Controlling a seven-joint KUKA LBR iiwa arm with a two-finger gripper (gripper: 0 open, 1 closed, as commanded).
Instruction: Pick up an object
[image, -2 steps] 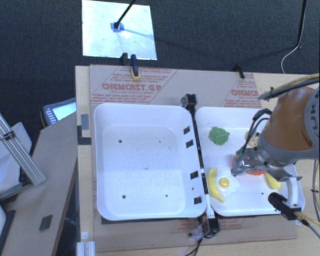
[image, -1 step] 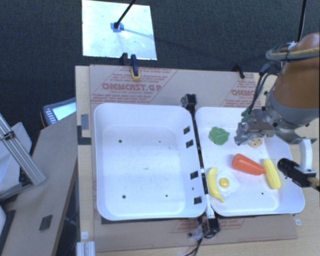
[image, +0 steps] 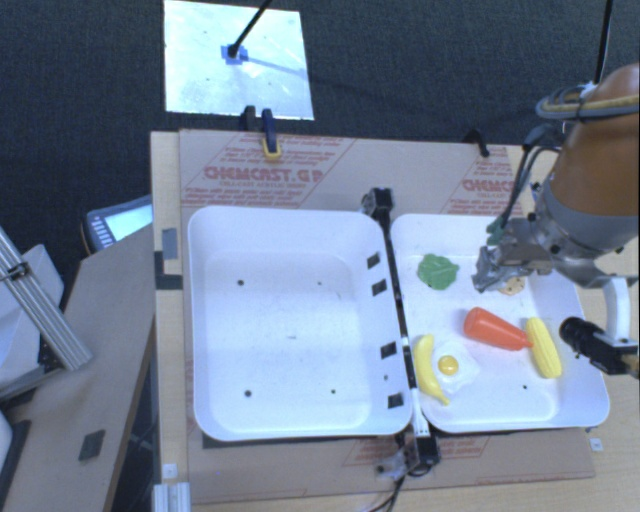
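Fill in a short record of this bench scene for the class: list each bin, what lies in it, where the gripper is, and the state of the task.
left bin: white, shallow, holds no toys
right bin: white, shallow, holds the toy foods
green leafy toy: upper left of right bin
carrot: middle, lying on its side
corn cob: right of carrot
banana: lower left, by the divider
fried egg: beside banana, touching it
gripper: low over right bin, right of green leafy toy
task state: no toy seen lifted
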